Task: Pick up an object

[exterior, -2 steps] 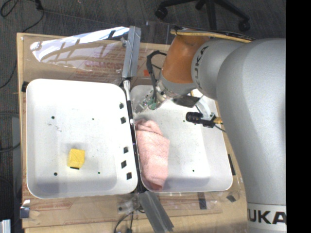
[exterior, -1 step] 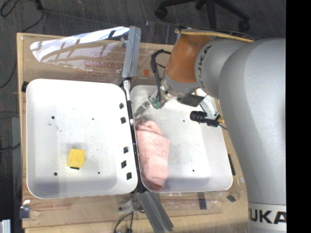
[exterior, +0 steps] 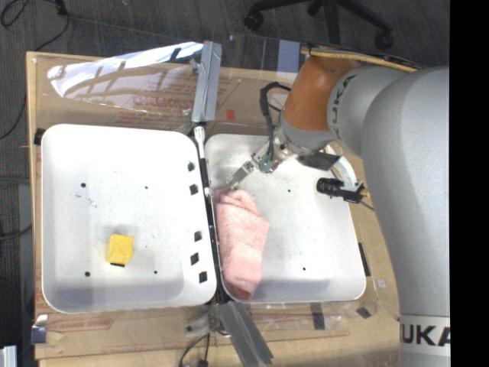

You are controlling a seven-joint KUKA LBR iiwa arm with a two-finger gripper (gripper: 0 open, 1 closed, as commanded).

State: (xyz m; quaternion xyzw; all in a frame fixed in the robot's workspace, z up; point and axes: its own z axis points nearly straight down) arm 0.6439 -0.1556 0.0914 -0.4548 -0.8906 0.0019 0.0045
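A pink folded cloth (exterior: pixel 242 239) lies along the left wall of the right bin (exterior: pixel 328 281). A small yellow block (exterior: pixel 121 249) rests in the lower left part of the left bin (exterior: pixel 114 167). My gripper (exterior: pixel 243 173) reaches down into the upper left part of the right bin. Its tip points down-left and hangs just above the cloth's top edge, close to the divider between the bins. Nothing shows held at the tip. The grey arm and its orange band (exterior: pixel 309 102) hide the bin's upper right part.
A small black piece (exterior: pixel 340 189) shows by the arm's lower edge over the right bin. A metal bar (exterior: pixel 205 82) and clear plastic sheet (exterior: pixel 122 75) lie behind the bins. An office chair base (exterior: pixel 328 6) stands beyond the bench.
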